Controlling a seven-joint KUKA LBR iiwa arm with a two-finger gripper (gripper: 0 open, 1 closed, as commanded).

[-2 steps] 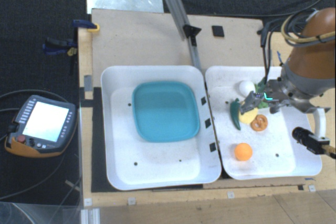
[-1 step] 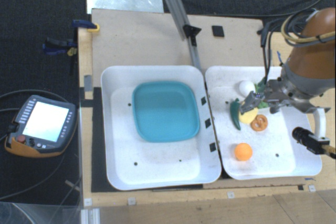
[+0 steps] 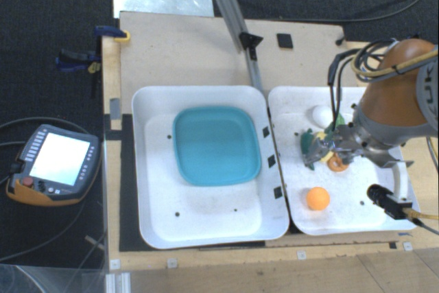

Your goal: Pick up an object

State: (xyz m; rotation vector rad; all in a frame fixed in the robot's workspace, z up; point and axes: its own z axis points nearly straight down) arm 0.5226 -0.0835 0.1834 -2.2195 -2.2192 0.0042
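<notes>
Arm [image 3: 398,89] comes in from the right, low over the right bin [image 3: 291,110]. Claw [image 3: 326,149] sits near the bin's middle, right at a green item [image 3: 309,146] and a small orange piece [image 3: 336,163]. Both are tucked against the claw tip, and I can't tell if either is pinched or just touched. Claw state: can't tell, the wrist body blocks it from this angle.

Other pickable stuff in the same bin:
- White egg-shaped item [image 3: 320,113] lies toward the far side, just beyond the claw and apart from it.
- Orange ball [image 3: 317,198] lies toward the near side, free on the bin floor, apart from the claw and the green item.

Left bin [image 3: 154,168] carries a blue square plate [image 3: 216,146], flat, roughly centred, a bit toward the far wall. The two bins stand side by side, rims touching or nearly so along the middle.

Bench [image 3: 178,44] is a tan board. A metal pole [image 3: 230,3] slants across its far part, down to the gap between the bins. A small black square [image 3: 285,40] lies on the board beyond the right bin. A blue clamp [image 3: 110,32] sits at the board's far left corner. A handheld control pad [image 3: 51,165] lies on the dark floor left of the bench, screen lit.
</notes>
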